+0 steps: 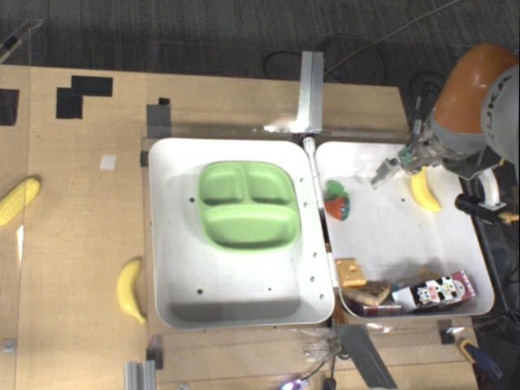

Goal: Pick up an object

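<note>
Nothing is lifted yet: the gripper (388,171) hangs with fingers apart and empty over the right bin (455,250), just beside the yellow banana (423,192) lying on the bin floor, so the whole grasp remains.

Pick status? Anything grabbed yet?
Done: the arm has reached the right bin, with the gripper low near its back wall. In hand: nothing visible between the fingers. Left: the grasp and lift. The nearest candidate is the banana beside the gripper; the strawberry lies untouched by the divider.
</note>
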Action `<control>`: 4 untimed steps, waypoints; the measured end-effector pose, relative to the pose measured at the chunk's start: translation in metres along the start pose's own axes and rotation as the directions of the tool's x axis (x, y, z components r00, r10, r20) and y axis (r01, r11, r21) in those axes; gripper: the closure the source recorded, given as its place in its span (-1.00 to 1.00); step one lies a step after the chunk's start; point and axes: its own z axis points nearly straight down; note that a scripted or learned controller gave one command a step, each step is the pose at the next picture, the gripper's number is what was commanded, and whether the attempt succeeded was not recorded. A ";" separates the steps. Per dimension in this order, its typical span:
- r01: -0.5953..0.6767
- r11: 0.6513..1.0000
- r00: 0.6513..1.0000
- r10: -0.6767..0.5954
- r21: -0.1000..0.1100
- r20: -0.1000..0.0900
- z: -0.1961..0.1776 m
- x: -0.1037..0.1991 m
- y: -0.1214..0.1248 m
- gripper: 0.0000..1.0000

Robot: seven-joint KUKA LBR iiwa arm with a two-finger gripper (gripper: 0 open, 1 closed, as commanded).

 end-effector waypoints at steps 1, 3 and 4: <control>0.108 0.994 0.994 -0.108 0.023 -0.014 -0.027 -0.044 0.003 -1.00; 0.496 0.868 0.868 -0.495 0.014 -0.021 -0.044 -0.035 0.007 -1.00; 0.524 0.852 0.852 -0.523 0.013 -0.023 -0.091 -0.001 0.002 -1.00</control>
